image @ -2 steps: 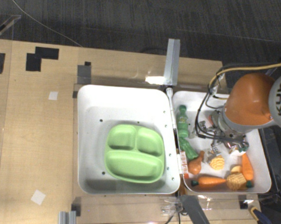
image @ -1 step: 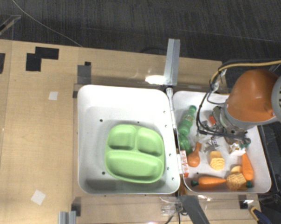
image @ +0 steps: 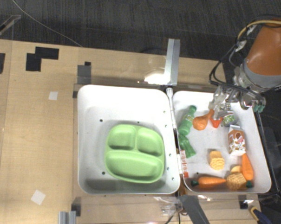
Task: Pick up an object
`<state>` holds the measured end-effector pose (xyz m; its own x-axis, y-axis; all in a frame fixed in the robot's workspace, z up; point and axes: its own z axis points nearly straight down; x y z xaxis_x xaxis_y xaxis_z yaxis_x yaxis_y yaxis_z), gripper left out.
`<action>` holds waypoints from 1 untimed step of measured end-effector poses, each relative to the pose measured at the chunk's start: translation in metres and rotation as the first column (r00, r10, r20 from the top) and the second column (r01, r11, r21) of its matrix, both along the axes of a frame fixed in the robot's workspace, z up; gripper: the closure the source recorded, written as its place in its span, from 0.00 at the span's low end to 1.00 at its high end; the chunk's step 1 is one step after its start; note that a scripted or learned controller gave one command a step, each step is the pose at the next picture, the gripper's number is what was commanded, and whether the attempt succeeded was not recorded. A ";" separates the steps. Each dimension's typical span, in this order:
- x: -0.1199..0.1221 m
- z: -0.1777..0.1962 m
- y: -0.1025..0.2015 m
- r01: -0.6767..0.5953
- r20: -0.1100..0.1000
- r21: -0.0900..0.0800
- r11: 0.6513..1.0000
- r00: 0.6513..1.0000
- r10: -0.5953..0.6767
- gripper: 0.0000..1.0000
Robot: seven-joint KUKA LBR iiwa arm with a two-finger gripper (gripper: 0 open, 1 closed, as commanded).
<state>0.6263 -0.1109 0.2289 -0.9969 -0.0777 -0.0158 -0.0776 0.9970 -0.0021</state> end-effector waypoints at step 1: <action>-0.008 -0.103 -0.054 -0.182 -0.013 0.000 0.983 0.983 0.182 1.00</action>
